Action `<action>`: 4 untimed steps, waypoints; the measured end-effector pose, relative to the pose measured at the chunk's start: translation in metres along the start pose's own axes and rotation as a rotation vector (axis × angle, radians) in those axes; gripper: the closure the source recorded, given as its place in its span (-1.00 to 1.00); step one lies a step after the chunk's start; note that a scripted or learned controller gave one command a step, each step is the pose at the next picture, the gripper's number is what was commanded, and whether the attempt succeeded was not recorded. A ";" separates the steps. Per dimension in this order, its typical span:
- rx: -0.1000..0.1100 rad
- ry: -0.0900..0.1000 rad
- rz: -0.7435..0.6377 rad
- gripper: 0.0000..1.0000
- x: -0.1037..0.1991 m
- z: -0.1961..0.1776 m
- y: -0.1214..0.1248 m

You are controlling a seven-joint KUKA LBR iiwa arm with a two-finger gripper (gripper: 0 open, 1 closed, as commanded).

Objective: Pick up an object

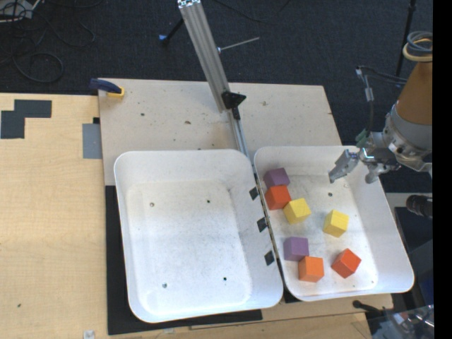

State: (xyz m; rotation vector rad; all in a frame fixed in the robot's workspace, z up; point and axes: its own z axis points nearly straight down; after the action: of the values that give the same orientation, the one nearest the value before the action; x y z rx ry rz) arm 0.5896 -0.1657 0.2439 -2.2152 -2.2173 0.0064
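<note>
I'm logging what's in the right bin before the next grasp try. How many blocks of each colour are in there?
Purple blocks: 2
Yellow blocks: 2
Orange-red blocks: 3
Total: 7 blocks, all in the right bin.

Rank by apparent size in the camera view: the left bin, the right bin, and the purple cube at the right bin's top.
1. left bin, largest.
2. right bin, somewhat smaller.
3. purple cube, by far the smallest.
The bins sit side by side, so nearness hardly skews this.
</note>
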 end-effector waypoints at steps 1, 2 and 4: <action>-0.005 -0.001 0.000 -1.00 0.000 -0.003 0.001; 0.000 -0.001 0.002 -1.00 -0.008 0.045 0.001; -0.007 -0.002 0.003 -1.00 -0.015 0.154 0.003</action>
State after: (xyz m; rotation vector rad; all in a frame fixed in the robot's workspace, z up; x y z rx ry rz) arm 0.5918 -0.1802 0.0899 -2.2228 -2.2185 0.0008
